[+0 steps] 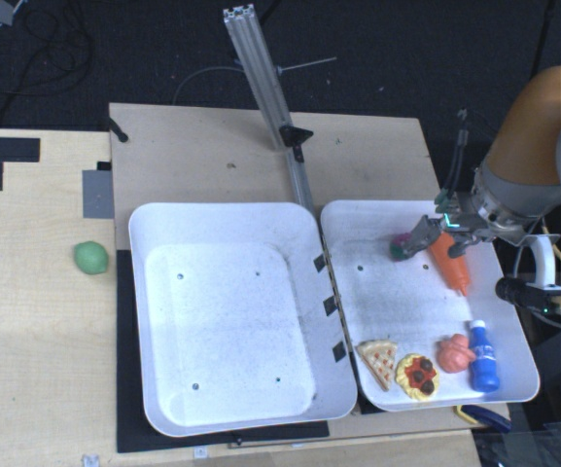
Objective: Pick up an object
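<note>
The gripper [434, 237] hangs low in the right bin [397, 305], just beside an orange carrot-like toy [452, 269] near the far right wall. This looks like the approach step; next it must centre over the toy and close.

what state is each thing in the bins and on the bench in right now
orange carrot-shaped toy: lying in right bin, under the gripper
pizza slice toy: flat near the right white bin's front edge
round red and yellow toy: flat beside the slice
pink lumpy toy: resting against blue bottle
blue plastic bottle: lying on its side
green ball: on the bench, outside the bins
</note>
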Controlling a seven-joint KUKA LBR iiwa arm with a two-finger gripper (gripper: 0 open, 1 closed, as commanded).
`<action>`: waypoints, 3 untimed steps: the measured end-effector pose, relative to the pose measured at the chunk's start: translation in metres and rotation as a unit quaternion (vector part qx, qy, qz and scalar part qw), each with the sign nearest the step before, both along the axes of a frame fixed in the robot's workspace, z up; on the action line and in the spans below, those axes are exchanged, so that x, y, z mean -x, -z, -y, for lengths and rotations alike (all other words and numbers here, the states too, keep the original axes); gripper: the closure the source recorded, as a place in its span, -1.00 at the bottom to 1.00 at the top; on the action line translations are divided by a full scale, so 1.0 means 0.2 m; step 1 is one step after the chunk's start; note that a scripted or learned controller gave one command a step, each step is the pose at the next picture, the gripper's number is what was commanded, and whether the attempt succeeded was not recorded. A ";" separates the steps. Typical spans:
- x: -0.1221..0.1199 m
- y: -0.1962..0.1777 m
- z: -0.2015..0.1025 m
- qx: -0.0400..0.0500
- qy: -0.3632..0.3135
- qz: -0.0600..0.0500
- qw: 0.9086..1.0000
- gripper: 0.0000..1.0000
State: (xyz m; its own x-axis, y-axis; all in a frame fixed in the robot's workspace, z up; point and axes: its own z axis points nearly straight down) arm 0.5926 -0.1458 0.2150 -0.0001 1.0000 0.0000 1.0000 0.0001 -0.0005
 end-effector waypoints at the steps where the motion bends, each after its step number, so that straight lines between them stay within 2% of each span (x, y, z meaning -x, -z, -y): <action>1: 0.00 0.00 0.00 0.000 0.000 0.000 1.000 -1.00; 2: -0.02 0.30 -0.02 0.000 -0.001 -0.003 1.000 -1.00; 3: -0.03 0.52 -0.03 0.000 0.000 -0.002 1.000 -1.00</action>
State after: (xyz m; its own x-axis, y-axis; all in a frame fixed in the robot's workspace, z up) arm 0.5990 -0.1401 0.1109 -0.0009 1.0000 0.0006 1.0000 0.0009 -0.0043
